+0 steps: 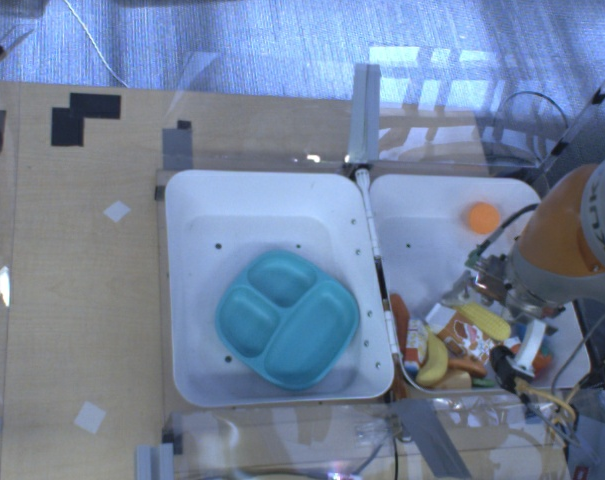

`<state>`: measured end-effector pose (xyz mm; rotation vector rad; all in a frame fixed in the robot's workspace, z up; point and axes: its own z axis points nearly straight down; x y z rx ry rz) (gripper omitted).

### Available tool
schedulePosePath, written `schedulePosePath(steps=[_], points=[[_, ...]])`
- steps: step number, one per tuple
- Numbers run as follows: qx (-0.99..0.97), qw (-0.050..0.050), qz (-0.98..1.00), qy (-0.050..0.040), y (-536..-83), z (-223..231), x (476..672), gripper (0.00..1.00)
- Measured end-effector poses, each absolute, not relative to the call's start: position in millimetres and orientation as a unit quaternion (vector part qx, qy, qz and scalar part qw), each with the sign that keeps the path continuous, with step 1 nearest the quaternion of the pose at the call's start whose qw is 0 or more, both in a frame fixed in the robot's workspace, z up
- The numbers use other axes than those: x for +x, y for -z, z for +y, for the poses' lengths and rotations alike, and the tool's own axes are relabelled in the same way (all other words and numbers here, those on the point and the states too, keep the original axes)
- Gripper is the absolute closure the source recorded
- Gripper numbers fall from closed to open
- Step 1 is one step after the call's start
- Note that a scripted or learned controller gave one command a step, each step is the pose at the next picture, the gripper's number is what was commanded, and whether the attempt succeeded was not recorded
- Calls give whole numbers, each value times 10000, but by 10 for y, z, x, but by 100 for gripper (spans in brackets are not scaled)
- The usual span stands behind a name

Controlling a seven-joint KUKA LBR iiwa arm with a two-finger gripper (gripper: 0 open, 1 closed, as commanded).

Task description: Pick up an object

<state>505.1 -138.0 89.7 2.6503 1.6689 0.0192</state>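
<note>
A pile of toy food lies in the front part of the right bin [422, 218]: a yellow banana [434, 360], a yellow corn cob [485, 320], an orange-and-white snack packet [468, 342] and a red piece [399, 316] by the divider. An orange ball [483, 217] sits alone at the bin's back right. My gripper [479, 290] hangs low over the pile, just above the corn cob, with the grey wrist and orange band behind it to the right. The arm hides the pile's right side.
The left bin [192, 268] holds a blue three-part plate [287, 317] lying flat near its front. A raised divider [375, 268] separates the two bins. Black cables [530, 103] run along the right bin's far right side.
</note>
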Motion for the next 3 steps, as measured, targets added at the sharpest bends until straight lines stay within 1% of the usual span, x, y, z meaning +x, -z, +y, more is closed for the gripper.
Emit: schedulePosePath(steps=[1, 2, 3], points=[[8460, 78, 5331, -75, -1018, -1392, 5070, 100], [8407, 8, 5415, -20, -2142, -674, 4948, 100], [8646, 2, 5025, -8, -2095, -298, 5149, 100]])
